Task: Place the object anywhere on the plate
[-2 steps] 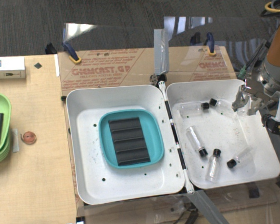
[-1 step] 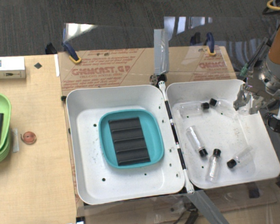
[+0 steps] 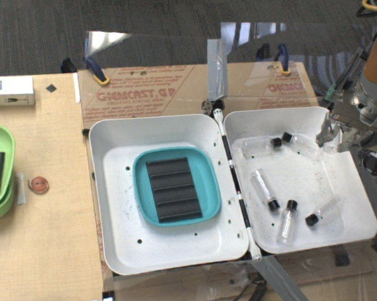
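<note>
Two white bins (image 3: 163, 256), one teal plate (image 3: 207, 177), four clear vials (image 3: 264, 189) (black-capped).

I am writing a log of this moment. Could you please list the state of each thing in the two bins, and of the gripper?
Teal plate: in left bin, carrying a black ribbed insert.
Vials: four lie loose in right bin; black caps on.
Gripper: over right bin's far right corner, gripping a clear vial.

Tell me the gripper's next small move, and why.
Probably lower toward a vial: the gripper sits at the right bin's upper right edge, the clear black-capped vials lie loose in that bin, and the teal plate in the left bin holds only its black rack.
</note>
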{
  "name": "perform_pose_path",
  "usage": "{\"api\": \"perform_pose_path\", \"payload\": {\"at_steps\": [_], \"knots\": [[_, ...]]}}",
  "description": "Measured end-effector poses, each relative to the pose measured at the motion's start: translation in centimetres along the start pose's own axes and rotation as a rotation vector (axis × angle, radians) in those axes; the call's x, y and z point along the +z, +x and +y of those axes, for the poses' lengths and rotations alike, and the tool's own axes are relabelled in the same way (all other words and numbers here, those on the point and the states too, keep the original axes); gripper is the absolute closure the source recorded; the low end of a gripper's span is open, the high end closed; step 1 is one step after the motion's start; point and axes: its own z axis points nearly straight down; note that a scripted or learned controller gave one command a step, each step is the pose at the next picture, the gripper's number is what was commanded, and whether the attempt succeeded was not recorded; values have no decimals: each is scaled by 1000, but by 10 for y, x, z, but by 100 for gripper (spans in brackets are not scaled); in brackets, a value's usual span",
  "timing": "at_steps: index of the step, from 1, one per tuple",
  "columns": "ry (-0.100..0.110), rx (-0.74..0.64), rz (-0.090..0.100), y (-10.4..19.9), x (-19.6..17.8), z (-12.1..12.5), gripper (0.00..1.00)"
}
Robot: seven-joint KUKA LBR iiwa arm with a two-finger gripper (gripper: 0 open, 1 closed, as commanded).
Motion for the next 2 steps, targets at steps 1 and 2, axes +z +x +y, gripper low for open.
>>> {"api": "perform_pose_path", "payload": {"at_steps": [1,2], "knots": [[-18,-122,15,49,71,-30,100],[-20,-262,14,97,50,-71,100]]}}
